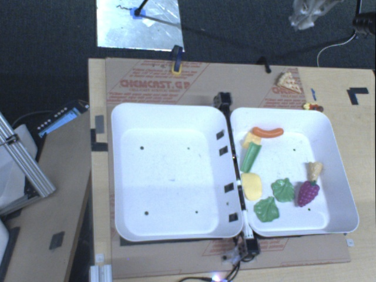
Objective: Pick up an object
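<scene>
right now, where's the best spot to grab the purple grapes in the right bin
Grip the purple grapes across the wide upper middle of the bunch, coming straight down from above. The bunch lies flat and tapers toward its lower tip. The beige piece sits at its top and a green leaf close on its left, so close across the narrow width.

Even, soft light; slight blur.

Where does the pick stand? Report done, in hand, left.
Done: nothing looks picked; sausage, grapes, lemon and leaves all lie in the right bin. In hand: the gripper hangs blurred far above the bench, nothing visibly in it. Left: descend, grasp, lift.
</scene>
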